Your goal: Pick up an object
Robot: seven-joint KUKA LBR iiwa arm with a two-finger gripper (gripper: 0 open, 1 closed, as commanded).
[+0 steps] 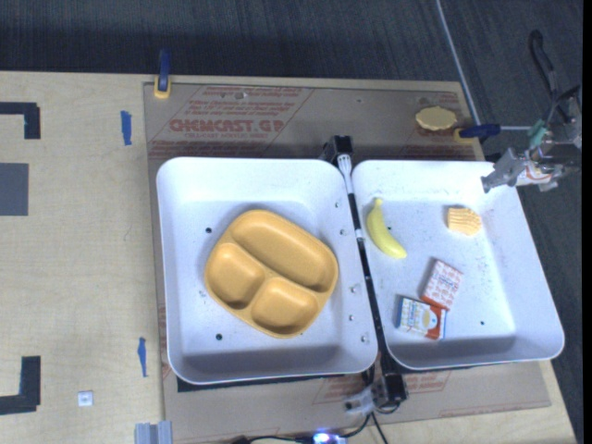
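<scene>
The right bin (536, 285) holds a yellow banana (384, 230) near its left wall, a small orange waffle-like piece (463, 220) toward the back, a red and white packet (443, 284), and a small blue and orange carton (421, 316) near the front. My gripper (507, 169) hangs above the back right corner of this bin, to the right of the waffle piece, with nothing visibly held.
The left bin (176, 248) holds a yellow divided plate (269, 272). A round yellow object (436, 118) lies on the board behind the right bin, beside a blue clamp (478, 130). A black divider (356, 239) runs between the bins.
</scene>
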